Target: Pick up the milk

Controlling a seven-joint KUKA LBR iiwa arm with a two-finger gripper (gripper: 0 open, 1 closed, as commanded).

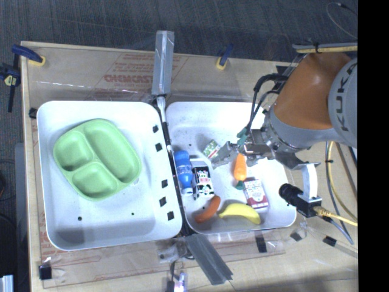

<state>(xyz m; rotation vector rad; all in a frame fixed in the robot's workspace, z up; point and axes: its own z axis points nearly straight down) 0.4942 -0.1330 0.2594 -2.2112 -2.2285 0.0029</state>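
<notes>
The milk (pixel 202 183) is a small carton with a black-and-white cow print. It lies in the right bin (pixel 200 117), near the bin's left wall and just right of a blue bottle (pixel 182 169). My gripper (pixel 234 152) hangs over the middle of the right bin, up and to the right of the milk and apart from it. An orange carrot (pixel 240 168) lies directly below the gripper; whether the two touch is unclear.
Also in the right bin are a red carton (pixel 256 194), a banana (pixel 240 212), a reddish sausage-shaped piece (pixel 208 210) and a small green-and-white packet (pixel 211 148). A green divided plate (pixel 97 157) fills much of the left bin (pixel 91 230).
</notes>
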